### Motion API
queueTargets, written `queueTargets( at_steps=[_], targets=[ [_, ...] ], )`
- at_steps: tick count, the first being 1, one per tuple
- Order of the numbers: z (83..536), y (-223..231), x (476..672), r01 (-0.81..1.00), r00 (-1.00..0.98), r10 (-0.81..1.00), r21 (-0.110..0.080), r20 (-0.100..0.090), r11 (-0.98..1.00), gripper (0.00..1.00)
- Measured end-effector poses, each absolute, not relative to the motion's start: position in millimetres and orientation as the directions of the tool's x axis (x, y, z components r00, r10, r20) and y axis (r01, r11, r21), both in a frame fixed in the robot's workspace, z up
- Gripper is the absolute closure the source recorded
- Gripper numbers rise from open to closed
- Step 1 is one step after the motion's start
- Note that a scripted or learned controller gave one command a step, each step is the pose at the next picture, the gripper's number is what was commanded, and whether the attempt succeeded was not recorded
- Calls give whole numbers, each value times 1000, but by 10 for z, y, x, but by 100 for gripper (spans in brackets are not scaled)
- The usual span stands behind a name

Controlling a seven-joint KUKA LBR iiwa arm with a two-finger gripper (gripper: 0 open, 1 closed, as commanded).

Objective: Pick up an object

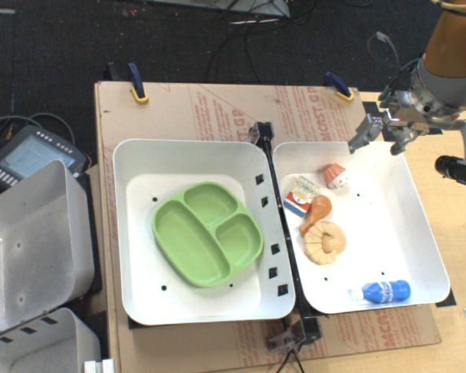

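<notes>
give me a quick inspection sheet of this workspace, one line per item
surface: bench of printed board, two white bins side by side, left bin and right bin
job's things: in the right bin, a drumstick toy, a round tan pastry toy, a small red and white toy, a white packet, a blue bottle by the near edge
clutter: green divided plate in the left bin
gripper: gripper open above the right bin's far edge, holding nothing
cables: black cables on the floor beyond the bench
surroundings: grey containers and a screened device at left
</notes>
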State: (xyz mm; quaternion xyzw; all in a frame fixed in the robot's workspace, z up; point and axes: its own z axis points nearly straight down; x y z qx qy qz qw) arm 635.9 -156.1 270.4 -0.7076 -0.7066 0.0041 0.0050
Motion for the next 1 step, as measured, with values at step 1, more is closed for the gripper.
queueTargets(
  at_steps=[1],
  targets=[
    [2787,-1554,6378,1000,-1,1000,0,-1,1,0]
  ],
)
